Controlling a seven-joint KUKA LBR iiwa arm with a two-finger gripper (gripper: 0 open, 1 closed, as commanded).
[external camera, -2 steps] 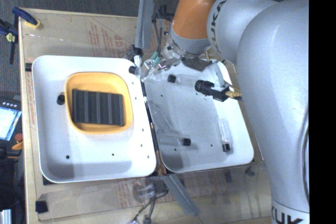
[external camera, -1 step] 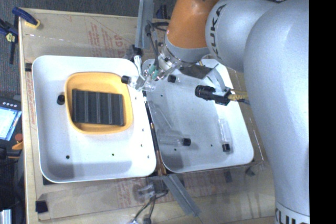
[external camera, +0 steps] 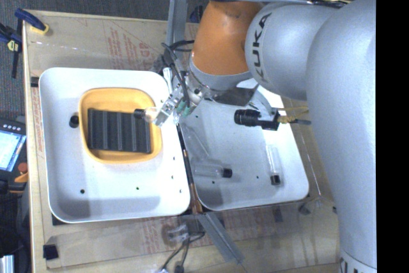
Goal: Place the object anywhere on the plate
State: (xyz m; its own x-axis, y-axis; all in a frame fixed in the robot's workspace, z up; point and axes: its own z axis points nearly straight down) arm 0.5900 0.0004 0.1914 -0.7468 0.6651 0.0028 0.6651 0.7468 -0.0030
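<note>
While dark carpet borders the plywood bench point(external camera: 96, 41) on the far side, a blue clamp point(external camera: 32, 20) grips its corner, well left of the claw. Nearer, the left white bin point(external camera: 96, 201) holds a yellow plate point(external camera: 118, 98) bearing a black ribbed block point(external camera: 118, 131), just left of the claw. The claw point(external camera: 165, 113) hangs at the plate's right rim; whether it is spread or pinching, I cannot tell. Right of it lies the right white bin point(external camera: 249, 188), under the grey arm point(external camera: 319, 54).
</note>
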